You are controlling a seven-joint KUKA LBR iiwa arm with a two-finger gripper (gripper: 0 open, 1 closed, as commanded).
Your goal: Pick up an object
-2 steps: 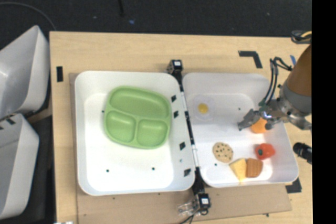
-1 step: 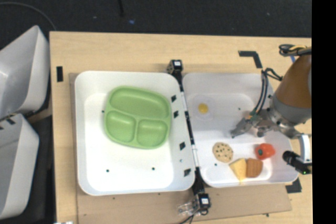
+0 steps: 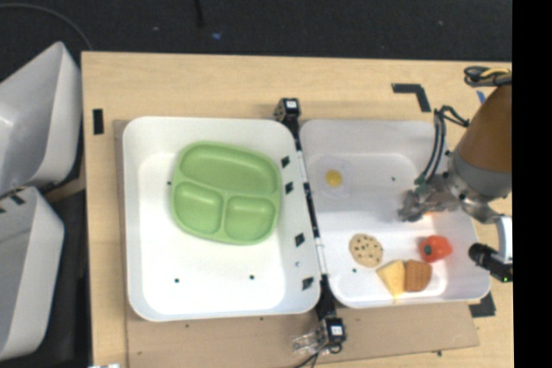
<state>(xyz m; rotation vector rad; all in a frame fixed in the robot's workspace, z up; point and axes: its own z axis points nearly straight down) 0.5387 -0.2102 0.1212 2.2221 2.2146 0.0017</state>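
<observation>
Bench: two white bins [image 3: 138, 271]; one green plate [image 3: 227, 192]; one cookie [image 3: 366, 250]; one tomato [image 3: 436, 248]; pincer [image 3: 417, 206] state unclear.

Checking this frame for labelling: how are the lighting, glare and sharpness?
Camera view: soft and slightly blurred overall; white right-hand bin nearly washed out, its walls hard to trace; compartmented green plastic plate evenly lit; gripper smeared, small details lost; background above the bench dark.
</observation>
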